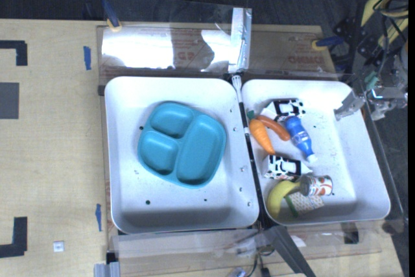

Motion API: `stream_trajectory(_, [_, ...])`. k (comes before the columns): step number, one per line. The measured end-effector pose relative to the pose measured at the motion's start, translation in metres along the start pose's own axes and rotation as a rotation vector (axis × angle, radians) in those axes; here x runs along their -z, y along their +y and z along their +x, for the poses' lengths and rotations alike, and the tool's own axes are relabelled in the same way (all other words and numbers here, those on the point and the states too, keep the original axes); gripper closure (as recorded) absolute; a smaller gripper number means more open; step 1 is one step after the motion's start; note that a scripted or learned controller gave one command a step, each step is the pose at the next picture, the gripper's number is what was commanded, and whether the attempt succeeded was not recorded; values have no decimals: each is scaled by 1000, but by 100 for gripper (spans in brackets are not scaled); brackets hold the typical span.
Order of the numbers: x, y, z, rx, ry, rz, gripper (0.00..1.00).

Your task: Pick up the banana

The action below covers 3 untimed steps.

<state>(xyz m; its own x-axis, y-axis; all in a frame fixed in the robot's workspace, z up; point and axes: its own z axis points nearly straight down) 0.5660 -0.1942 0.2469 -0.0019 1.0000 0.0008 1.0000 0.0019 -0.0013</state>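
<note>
1. Though partly covered, the banana (279, 195) is easy to find: it lies in the front left corner of the right bin (353, 159), close against the wall that divides the two bins, its yellow-green body curving toward the front rim.
2. A small can (316, 186) with a red and white label rests just beside it on the right, and a greenish mesh-like piece (303, 202) overlaps its lower right side.
3. Just behind the banana lies a black-and-white patterned item (283, 167); farther back sit an orange carrot (265, 132), a blue bottle (299, 135) and a second black-and-white item (288, 108).
4. In the left bin (123, 159) a blue divided tray (181, 143) sits alone.
5. At the right bin's far right corner the gripper (345, 107) hovers, well apart from the banana; whether it is spread or closed I cannot tell.
6. Judging by this, the approach step is in hand and nothing has been grasped yet.
7. The next move likely calls for travel across the bin toward the front left corner, then a descent on the banana's exposed left part, clear of the can and the dividing wall.
</note>
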Motion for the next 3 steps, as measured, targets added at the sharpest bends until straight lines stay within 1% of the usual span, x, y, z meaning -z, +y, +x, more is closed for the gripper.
stream_trajectory(1, [10,1,0,1,-1,-3,100])
stream_trajectory(2, [142,-27,-29,-112,-3,-3,100])
stream_trajectory(3, [156,35,38,-4,-3,-5,100])
